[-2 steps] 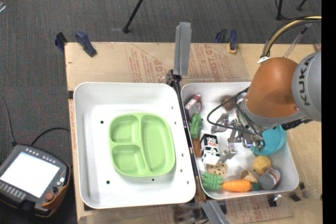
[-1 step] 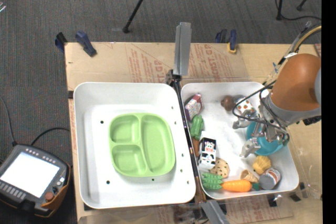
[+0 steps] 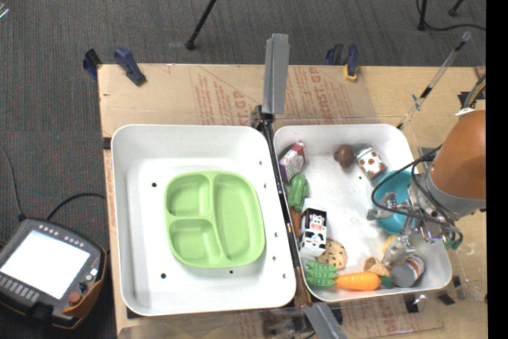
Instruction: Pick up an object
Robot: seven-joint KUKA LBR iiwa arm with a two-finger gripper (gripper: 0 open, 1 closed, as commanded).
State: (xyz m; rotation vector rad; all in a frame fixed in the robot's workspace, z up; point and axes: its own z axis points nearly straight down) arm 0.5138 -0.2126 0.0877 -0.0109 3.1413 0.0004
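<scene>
Orange banding and grey wrist hardware cover the right bin's (image 3: 349, 131) right side, and the gripper (image 3: 413, 238) beneath is lost in cables and brackets; whether it is open or closed cannot be told. A teal bowl (image 3: 390, 190) is partly hidden by the wrist. A grey can (image 3: 406, 272) lies just below the gripper, its details hard to make out. The carrot (image 3: 359, 281) is recorded at the bin's front edge, long axis running left to right, its green end toward the left, lying below and left of the gripper, near but apart. A green divided tray (image 3: 214, 218) occupies the left bin (image 3: 131, 171).
</scene>
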